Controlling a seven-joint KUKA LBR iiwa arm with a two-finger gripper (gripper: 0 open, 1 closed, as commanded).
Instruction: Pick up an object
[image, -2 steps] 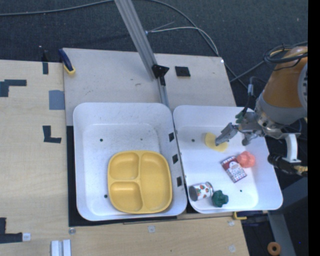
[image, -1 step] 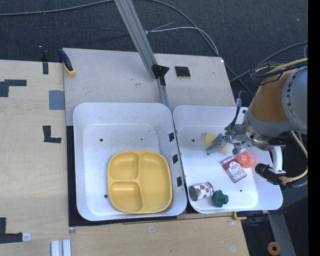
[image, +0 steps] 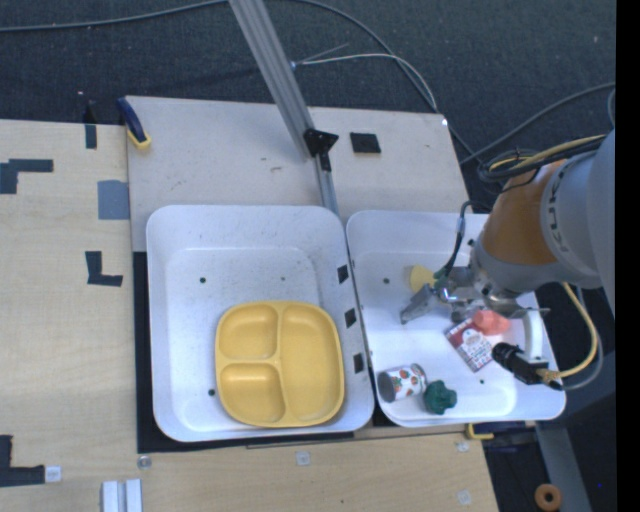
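My gripper (image: 418, 303) hangs low in the right bin (image: 385, 235), near its left middle, with the grey and orange arm (image: 530, 225) coming in from the right. A small yellow object (image: 421, 275) lies just above the gripper, touching or nearly touching it, and is partly hidden by the wrist. A pink-red object (image: 491, 322) and a red and white packet (image: 471, 348) sit right of the gripper, under the arm. Along the bin's front lie a small printed can (image: 402, 382) on its side and a dark green object (image: 439, 398).
The left bin (image: 180, 250) holds a yellow divided plate (image: 280, 362) at its front. A metal pole (image: 290, 90) slants up from between the bins. Black and yellow cables (image: 560, 372) hang off the arm by the right bin's right rim.
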